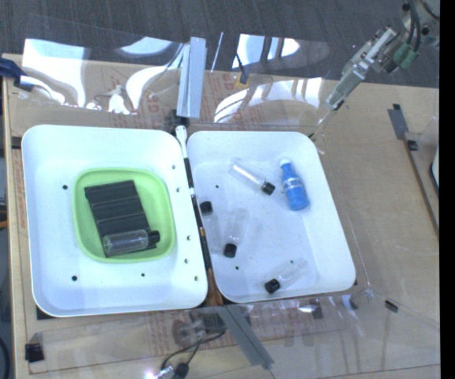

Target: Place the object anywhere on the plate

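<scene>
Pincer: I see the pincer (340,97) at the bench's far right corner, above the bench (385,212) and outside the right bin (334,235). It carries nothing; whether it is apart or together I cannot tell, since it reads as one slim tip at this slant.
Plate: the green plate (81,204) sits mid-floor in the left bin (38,267). A black ridged block (117,204) covers its centre, and a clear vial with a dark cap (129,242) lies across the block's near end, inside the plate's rim.
Task status: I judge that vial to be the delivered object, and the arm's raised, withdrawn position fits a finished release.
Right bin contents: a blue bottle (293,186) near the far right corner; a clear vial (253,175) beside it; another clear vial (286,276) near the near edge; two small black caps (205,208) (230,249) towards the left wall.
Hard to make out: the clear vials nearly vanish against the white floor; a faint clear body may lie between the two caps. The arm is cut off at the upper right.
</scene>
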Robot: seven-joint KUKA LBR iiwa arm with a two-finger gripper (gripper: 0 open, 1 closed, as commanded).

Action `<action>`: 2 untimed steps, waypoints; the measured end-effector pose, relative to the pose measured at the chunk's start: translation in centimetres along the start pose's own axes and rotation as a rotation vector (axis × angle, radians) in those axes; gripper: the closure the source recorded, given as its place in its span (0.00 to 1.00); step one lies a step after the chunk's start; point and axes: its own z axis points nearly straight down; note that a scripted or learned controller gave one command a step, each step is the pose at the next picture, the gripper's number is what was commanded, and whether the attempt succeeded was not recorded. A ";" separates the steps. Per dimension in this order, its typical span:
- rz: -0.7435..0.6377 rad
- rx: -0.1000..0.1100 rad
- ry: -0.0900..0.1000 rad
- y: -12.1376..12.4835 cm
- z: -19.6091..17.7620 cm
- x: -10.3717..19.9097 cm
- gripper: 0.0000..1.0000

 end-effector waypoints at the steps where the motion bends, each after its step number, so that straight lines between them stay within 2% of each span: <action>1: -0.082 0.002 0.004 -1.4 0.0 1.4 0.00; 2: -0.049 0.002 0.000 0.7 0.0 -1.1 0.00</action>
